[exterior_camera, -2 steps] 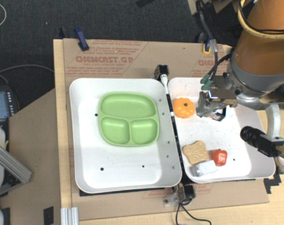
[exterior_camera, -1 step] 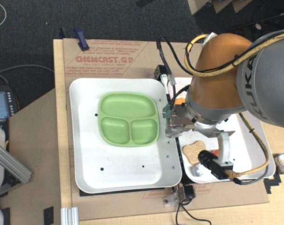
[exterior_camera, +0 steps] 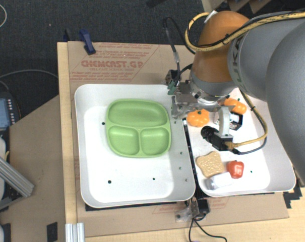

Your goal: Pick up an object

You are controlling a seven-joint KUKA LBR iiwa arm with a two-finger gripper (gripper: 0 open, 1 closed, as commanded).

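- Orange pumpkin-shaped toy [exterior_camera: 198, 117] sits in the right bin [exterior_camera: 273, 180], near that bin's 10 o'clock corner and close to the wall shared with the left bin [exterior_camera: 86, 150].
- The end effector [exterior_camera: 178, 107] hangs over the divide between the two bins, at 9 o'clock from the pumpkin-shaped toy and just beside it. From this angle I cannot tell whether it is open or closed, and nothing is seen gripped in it.
- The grey arm [exterior_camera: 273, 74] comes in from 3 o'clock and covers the right bin's 1 o'clock part. Its orange band [exterior_camera: 218, 39] stands above the wrist.
- A second orange piece [exterior_camera: 238, 106] lies at 2 o'clock from the pumpkin-shaped toy, partly hidden by robot hardware, so its shape is unclear.
- A toy bread slice [exterior_camera: 210, 164] lies flat at 5 o'clock from the pumpkin-shaped toy, well apart from it.
- A small red toy [exterior_camera: 235, 169] lies just beside the bread slice, at its 3 o'clock.
- A green divided plate [exterior_camera: 138, 127] with three compartments lies flat in the left bin, toward that bin's 1 o'clock part.
- Both bins rest on a tan surface [exterior_camera: 117, 59], and a blue clamp [exterior_camera: 86, 42] sits at its 11 o'clock edge.
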